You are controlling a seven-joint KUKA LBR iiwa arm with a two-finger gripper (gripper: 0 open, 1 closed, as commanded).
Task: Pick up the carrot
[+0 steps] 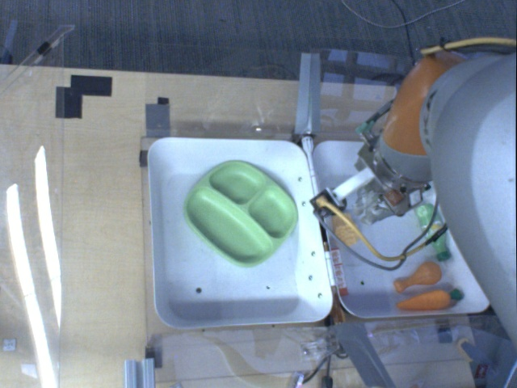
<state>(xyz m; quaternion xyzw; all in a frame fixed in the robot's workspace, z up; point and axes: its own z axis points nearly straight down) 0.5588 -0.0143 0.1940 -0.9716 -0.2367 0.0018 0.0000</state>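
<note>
In the camera view we take the right bin (367, 297) as our landmark: the carrot (426, 300) lies flat along its near edge, leafy green end pointing toward the bin's right wall, and just above it, almost touching, rests a paler orange pear-shaped piece (420, 277). A small green item (426, 214) sits further up the bin beside the arm, too small for us to name. The gripper (367, 204) hangs over the upper-left part of the right bin, well apart from the carrot, with a yellow cable (363, 245) looping below it across the bin floor. Whether the gripper is spread or clenched we cannot tell, since the wrist and its fittings hide that part; nothing orange shows at its tip, so we judge that the carrot is not yet taken. Left of the right bin stands the left bin (170, 297), holding a green divided plate (241, 211), and both rest on the wooden surface (81, 241). We judge the step in hand to be the approach: the next move calls for travel toward the bin's near edge, a descent over the carrot's middle, and a grasp across its narrow width, clear of its pale neighbour.
</note>
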